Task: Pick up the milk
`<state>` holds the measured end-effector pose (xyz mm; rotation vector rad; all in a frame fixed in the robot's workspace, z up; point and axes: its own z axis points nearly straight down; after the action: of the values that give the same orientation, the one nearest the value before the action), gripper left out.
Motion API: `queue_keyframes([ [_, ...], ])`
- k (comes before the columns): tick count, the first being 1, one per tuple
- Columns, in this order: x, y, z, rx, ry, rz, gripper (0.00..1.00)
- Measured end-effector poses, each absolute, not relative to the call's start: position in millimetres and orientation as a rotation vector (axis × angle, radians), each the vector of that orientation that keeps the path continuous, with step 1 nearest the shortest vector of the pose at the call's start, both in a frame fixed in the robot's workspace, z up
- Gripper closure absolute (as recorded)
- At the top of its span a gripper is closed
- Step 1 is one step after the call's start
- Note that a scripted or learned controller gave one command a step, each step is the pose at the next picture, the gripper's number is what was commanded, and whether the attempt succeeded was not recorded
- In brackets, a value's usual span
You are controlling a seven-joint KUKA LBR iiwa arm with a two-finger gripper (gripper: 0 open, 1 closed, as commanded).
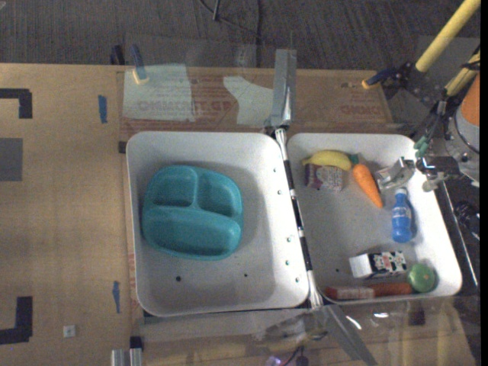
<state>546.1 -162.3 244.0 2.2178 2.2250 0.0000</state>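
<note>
- The milk [379, 264] — a small white carton with black cow patches — lies on its side near the front of the right bin [442, 227], its long axis running roughly left to right with a slight tilt.
- It sits between a green ball [422, 277] just to its right and a red-orange stick-like item [370, 290] just in front of it; the blue bottle [402, 217] stands behind it, a little apart.
- The gripper [396, 174] hangs over the back right of the same bin, close to the carrot [367, 184] — so the milk lies toward the front edge from it, past the bottle, almost straight along the bin's depth.
- The arm reaches in from the right at the bin's far corner, its wrist low over the rim.
- The metal fingers are blurred and small here; they look parted with nothing between them, though that is not certain.
- Judging by the carton's lie, a grasp across its short width looks the fairer bet.
</note>
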Motion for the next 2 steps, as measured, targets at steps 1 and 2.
queue_keyframes([
  [1, 487.5, -144.6, 174.6, 1.977, 2.441, 0.001, 0.00],
  [2, 481.2, -100.2, 88.5, 1.589, 2.700, 0.005, 0.00],
])
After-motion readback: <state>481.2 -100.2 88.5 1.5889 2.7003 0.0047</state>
